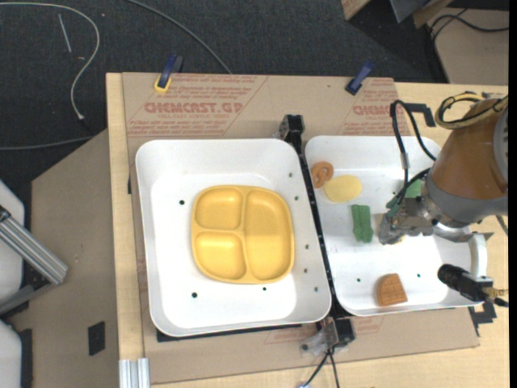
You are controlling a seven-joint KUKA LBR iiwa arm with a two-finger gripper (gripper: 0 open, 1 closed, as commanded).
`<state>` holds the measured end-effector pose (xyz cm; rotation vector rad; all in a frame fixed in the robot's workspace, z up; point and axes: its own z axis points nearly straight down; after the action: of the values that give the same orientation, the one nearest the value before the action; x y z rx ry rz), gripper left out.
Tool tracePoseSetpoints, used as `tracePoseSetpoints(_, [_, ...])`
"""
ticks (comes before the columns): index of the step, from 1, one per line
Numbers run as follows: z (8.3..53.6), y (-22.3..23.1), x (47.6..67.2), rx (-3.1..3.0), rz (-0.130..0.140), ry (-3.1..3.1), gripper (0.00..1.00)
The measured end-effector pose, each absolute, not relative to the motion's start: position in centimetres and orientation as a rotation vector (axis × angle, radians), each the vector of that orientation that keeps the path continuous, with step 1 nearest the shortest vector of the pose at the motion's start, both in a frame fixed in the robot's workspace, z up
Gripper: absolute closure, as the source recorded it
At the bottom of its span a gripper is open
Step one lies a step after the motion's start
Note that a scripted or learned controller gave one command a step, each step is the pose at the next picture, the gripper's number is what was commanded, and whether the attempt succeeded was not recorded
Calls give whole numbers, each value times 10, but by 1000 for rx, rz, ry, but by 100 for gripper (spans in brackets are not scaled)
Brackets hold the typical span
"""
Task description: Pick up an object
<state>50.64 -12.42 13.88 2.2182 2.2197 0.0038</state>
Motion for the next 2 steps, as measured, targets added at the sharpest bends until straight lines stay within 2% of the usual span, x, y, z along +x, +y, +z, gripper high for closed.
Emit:
tracePoseSetpoints(1, [203, -124, 510, 2215, 7, 2219, 100])
tracePoseSetpoints(2, [249, -124, 512, 2216, 5, 2220, 100])
